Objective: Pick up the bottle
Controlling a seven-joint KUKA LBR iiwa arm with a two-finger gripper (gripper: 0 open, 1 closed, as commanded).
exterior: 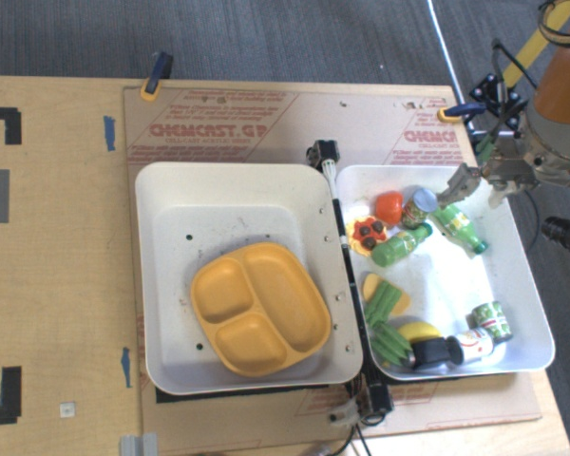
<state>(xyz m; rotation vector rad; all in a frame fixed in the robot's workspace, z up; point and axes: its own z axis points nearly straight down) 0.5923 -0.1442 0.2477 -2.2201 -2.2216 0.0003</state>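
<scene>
Because the green bottle [459, 229] lies tilted among clutter near the right bin's [522, 255] far wall, I hang my gripper [482, 185] just above it, fingers spread and holding nothing, to straddle it.

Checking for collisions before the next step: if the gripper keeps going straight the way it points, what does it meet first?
Probably a green bottle lying just below and left of the gripper in the right bin. Depth is unclear from this slant.
</scene>
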